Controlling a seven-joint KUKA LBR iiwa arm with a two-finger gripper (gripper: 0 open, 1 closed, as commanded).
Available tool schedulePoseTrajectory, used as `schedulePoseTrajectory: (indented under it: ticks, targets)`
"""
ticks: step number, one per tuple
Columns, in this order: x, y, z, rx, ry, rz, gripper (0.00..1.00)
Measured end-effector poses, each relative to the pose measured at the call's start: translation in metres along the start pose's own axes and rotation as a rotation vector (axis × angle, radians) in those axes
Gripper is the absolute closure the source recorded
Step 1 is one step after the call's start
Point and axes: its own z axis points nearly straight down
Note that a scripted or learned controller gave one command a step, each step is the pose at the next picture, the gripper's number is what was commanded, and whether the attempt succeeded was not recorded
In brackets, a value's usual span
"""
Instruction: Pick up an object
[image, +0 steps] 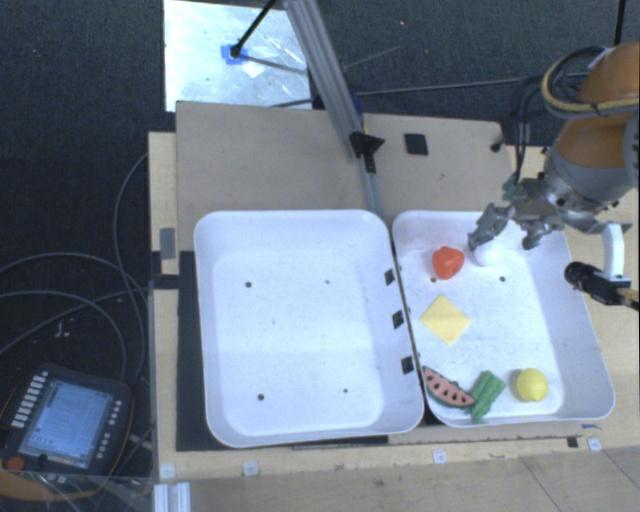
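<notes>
My gripper hangs over the far part of the right bin, its two fingers spread open with nothing between them. A red strawberry-like object lies just left of and below the gripper. A small white object sits under the left finger, hard to tell from the bin floor. Nearer the middle lies a yellow flat square. Along the front edge sit a watermelon slice, a green piece and a yellow lemon.
The left bin adjoins the right one, with black clips along the shared wall. A slanted metal pole rises behind the bins. A black bracket sticks out at the right bin's edge. A teach pendant lies on the floor.
</notes>
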Motion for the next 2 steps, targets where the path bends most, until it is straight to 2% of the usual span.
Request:
schedulePoseTrajectory:
  ticks: [1,2]
  targets:
    - [0.004,-0.052,-0.117,-0.009,-0.001,0.000,0.00]
    - [0.035,-0.088,-0.312,-0.008,0.000,-0.001,0.00]
